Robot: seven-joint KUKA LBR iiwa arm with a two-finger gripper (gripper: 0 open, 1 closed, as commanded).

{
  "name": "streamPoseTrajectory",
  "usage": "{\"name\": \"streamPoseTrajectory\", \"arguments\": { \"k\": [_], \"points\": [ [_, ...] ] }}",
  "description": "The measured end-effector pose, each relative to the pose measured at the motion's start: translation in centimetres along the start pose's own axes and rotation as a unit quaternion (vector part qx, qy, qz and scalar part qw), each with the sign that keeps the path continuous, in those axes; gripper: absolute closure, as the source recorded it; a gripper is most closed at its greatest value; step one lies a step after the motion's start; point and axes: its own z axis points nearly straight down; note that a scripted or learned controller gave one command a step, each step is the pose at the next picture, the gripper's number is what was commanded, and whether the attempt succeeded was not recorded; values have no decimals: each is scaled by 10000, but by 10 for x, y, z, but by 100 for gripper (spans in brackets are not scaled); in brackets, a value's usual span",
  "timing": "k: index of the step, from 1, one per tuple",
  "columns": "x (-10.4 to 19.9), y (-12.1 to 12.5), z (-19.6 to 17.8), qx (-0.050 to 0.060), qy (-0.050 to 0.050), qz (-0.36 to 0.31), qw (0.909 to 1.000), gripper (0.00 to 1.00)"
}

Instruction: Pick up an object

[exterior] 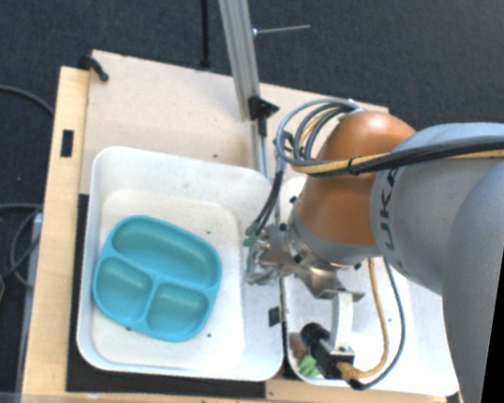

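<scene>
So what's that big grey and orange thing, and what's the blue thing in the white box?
That big grey thing with the orange band is a robot arm. The camera is fixed above the bench and looks down at a slant, so you see the arm from on top as it reaches in from the right.

On the pale wooden bench two shallow bins sit side by side. In the left white bin lies a turquoise plastic plate with three compartments, flat, with nothing touching it. The arm covers most of the right white bin.

At the arm's end is its metal gripper, the robot's hand for picking things up. It hangs about where the two bins meet. I can't see anything held in it.
</scene>
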Motion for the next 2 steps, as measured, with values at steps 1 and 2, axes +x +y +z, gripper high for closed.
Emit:
{"name": "streamPoseTrajectory", "arguments": {
  "k": [1,2],
  "points": [
    [-3,-9,-23,-8,-2,8,10000,100],
    [0,-9,-84,-28,1,13,10000,100]
  ]
}}
